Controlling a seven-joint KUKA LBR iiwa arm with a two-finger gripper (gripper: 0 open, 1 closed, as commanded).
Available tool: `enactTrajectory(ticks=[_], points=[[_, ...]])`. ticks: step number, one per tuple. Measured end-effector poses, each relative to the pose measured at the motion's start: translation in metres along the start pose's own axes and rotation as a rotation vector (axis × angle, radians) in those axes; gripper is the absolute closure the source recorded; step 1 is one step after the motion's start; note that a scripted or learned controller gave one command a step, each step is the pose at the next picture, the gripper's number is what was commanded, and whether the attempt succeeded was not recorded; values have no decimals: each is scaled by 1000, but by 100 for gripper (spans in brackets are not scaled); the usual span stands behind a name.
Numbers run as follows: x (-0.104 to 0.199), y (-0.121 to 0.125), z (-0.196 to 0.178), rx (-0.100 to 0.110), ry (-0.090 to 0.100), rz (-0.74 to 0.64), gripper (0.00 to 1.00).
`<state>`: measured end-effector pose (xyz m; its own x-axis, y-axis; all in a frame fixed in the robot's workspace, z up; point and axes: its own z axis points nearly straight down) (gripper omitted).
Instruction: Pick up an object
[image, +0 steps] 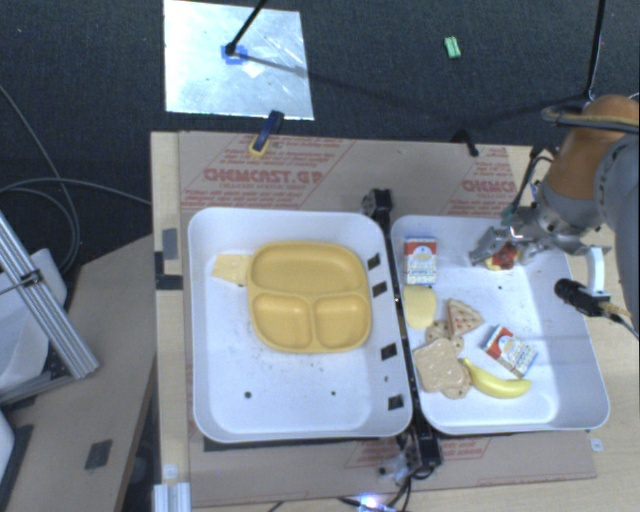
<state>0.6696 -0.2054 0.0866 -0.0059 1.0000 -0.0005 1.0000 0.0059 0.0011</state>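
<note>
Hovering near right bin's (596, 405) back-right wall: gripper (503, 250) over a small red-yellow item (501, 258), finger state unclear. Banana (497, 382), cracker (440, 364), red-white carton (421, 262) leave bare floor mid-bin.

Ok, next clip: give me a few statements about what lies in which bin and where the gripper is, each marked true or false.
1. The yellow tray lies in the left bin. True.
2. The banana lies in the left bin. False: it lies in the right bin, near its front.
3. The gripper is over the right bin's far part, beside a small red thing. True.
4. The little carton sits on the yellow tray. False: it is in the right bin, near the divider.
</note>
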Motion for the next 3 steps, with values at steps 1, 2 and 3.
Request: enactTrajectory(ticks=[1,2,3], points=[[0,0,0,0,0,0,0],[0,0,0,0,0,0,0],[0,0,0,0,0,0,0]])
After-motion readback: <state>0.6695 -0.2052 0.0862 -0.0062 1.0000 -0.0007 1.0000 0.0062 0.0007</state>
